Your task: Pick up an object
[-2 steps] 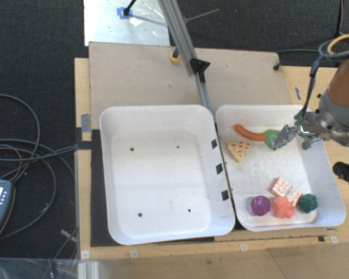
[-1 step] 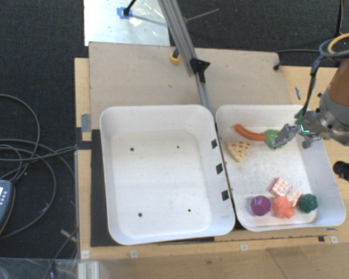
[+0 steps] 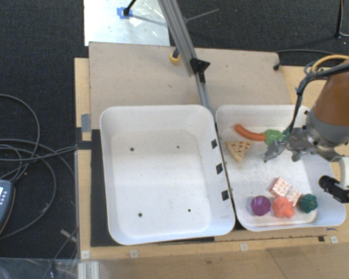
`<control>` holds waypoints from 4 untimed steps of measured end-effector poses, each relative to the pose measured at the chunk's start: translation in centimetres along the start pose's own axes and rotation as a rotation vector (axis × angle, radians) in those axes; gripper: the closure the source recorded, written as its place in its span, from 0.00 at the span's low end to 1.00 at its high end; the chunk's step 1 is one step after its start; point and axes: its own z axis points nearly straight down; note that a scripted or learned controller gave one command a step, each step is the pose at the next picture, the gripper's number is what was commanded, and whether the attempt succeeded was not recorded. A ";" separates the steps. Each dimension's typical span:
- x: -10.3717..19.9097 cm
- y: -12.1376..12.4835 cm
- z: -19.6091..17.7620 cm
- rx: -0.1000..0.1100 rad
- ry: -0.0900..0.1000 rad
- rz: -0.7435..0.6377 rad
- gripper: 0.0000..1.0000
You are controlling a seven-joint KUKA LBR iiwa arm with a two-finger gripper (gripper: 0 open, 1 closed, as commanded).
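Two bins on our worktop; the pincer [image 3: 271,153] hangs over the right bin [image 3: 331,217] beside the carrot [image 3: 251,133] — its state we cannot tell.

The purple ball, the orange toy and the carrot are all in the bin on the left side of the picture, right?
Not quite. The camera view shows the round purple ball, the orange toy and the orange carrot with green top all in the right-hand white bin, not the left one.
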 end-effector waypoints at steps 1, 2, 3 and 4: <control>-0.7 -0.7 5.0 0.000 0.000 0.001 0.00; -0.7 -0.7 7.3 -0.003 0.000 0.000 0.00; -0.8 -0.6 6.1 -0.007 -0.001 0.000 1.00; -0.3 -0.2 1.6 -0.010 -0.002 -0.004 1.00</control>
